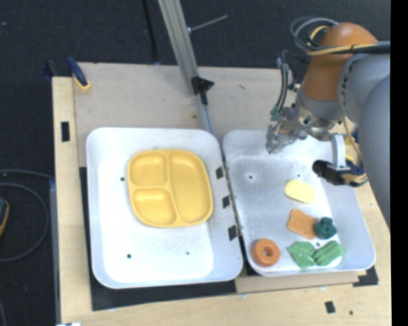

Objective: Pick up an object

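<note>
A grey robot arm with an orange band reaches in from the right and holds its gripper [280, 141] over the far left part of the right-hand bin [258, 182], above bare white floor. The tip is small and dark against the bin; nothing can be seen in it, and how wide it stands cannot be told from this height.

The things to pick from all lie nearer the camera and further right than the tip. Closest is a pale yellow wedge [299, 191], its long axis running roughly left to right across the bin. Beyond it, toward the near edge, sits an orange slab [300, 223] with a dark green lump [325, 228] touching its right side. Along the near rim lie an orange ring [266, 251] and, just beside it to the right, a light green leafy piece [315, 253].

The left-hand bin [109, 250] holds a yellow divided plate [170, 187] — well apart from the gripper, across the seam between the two bins. A black clip [330, 171] on the arm's side hangs over the right bin's far right edge.

No pick has begun, judging by the bare patch under the tip. The likeliest target is the yellow wedge — the move would carry the tip down-frame and slightly right, and closing across the wedge's short width looks the surer hold.
</note>
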`<state>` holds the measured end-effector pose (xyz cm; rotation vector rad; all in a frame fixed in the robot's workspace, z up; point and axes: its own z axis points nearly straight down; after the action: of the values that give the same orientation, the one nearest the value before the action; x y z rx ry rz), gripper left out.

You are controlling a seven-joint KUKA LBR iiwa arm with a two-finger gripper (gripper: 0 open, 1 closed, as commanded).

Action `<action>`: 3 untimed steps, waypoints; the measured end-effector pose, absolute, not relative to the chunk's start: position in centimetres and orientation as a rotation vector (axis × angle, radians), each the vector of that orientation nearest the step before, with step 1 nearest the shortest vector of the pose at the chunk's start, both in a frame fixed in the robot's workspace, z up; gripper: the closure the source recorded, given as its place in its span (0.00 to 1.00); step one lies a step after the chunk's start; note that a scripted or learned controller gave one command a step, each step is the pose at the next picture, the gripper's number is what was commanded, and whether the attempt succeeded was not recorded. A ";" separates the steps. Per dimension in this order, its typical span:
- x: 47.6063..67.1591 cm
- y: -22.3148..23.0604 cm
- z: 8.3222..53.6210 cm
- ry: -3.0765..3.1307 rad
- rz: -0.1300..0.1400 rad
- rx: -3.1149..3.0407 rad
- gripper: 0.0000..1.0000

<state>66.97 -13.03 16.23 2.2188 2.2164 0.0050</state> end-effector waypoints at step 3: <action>64.2 -7.9 20.3 2.226 -0.002 2.217 1.00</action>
<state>64.23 -7.87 20.31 2.2171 2.2259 -0.0022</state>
